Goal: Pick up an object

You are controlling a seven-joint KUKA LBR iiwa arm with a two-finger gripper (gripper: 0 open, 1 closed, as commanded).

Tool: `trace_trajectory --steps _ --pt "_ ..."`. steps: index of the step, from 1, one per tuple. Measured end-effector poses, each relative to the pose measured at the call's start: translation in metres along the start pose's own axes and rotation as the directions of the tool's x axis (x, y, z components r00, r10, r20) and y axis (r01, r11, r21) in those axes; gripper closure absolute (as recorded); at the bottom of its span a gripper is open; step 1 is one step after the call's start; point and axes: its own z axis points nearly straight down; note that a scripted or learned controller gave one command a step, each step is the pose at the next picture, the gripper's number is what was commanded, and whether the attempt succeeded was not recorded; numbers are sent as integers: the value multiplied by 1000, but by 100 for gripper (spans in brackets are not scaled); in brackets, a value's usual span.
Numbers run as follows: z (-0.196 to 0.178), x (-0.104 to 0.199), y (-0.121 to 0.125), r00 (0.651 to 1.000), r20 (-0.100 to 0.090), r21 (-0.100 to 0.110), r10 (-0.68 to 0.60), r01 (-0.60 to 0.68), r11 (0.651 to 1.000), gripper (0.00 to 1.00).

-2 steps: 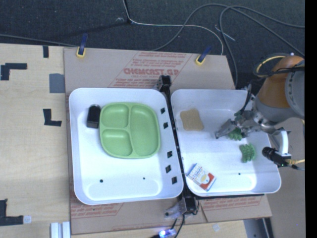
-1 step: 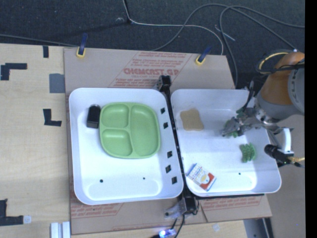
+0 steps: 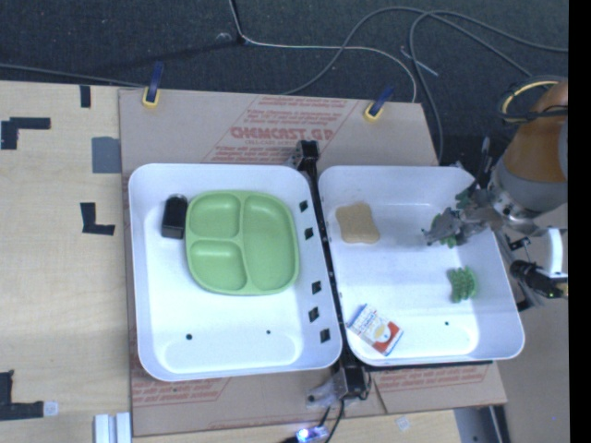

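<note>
Gripper [image 3: 447,232] low over right bin [image 3: 406,335], far side; grip state cannot be told. Nearest target: green sprig [image 3: 461,284], just below it on the floor. Likely light, soft, springy; pinch across its bushy middle.

I see dark carpet floor [image 3: 111,17] with loose cables [image 3: 305,58], light wood bench [image 3: 55,293], cardboard sheet [image 3: 277,123] clamped by yellow clips [image 3: 150,95].
</note>
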Motion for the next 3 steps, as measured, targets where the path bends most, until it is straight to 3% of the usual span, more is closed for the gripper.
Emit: trace_trajectory --steps 2,3 --pt "-75 0 -4 1000 0 0 -1 1 1000 100" --pt "-67 59 -2 1000 -2 3 -6 6 1000 100"
